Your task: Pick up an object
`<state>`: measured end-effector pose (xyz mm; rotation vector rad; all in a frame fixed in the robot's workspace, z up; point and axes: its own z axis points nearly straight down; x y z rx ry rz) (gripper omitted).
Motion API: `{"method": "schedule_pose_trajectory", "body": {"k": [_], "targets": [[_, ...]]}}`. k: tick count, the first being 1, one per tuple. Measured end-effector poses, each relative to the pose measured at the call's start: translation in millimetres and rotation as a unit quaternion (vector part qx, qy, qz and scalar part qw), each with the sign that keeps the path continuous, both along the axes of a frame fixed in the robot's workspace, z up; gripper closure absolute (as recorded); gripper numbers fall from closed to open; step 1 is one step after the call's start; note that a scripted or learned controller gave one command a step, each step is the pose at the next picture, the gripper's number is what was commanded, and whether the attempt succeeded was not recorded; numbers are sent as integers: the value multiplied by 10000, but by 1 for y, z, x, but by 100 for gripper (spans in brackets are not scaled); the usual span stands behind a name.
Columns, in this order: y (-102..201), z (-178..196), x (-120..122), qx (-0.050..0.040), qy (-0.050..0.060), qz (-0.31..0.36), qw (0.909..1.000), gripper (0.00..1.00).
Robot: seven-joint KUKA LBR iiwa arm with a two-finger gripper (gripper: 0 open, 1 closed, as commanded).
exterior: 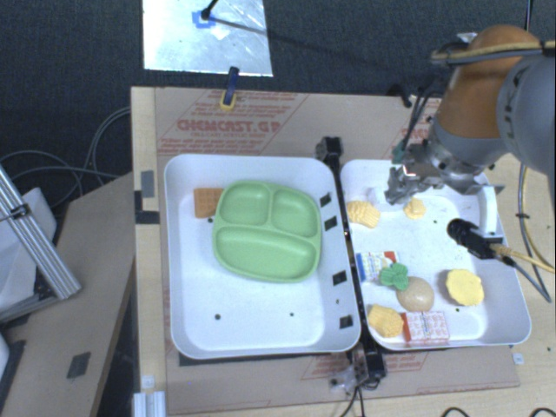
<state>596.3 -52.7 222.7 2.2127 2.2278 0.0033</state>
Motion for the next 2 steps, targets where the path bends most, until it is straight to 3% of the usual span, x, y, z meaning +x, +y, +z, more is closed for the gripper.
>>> {"method": "schedule_pose_trajectory", "body": {"k": [1, 2], "targets": [[-2, 5, -10, -1, 9, -25, 10000, 100], [-9, 1, 7, -7, -4, -17, 10000, 100]]}}
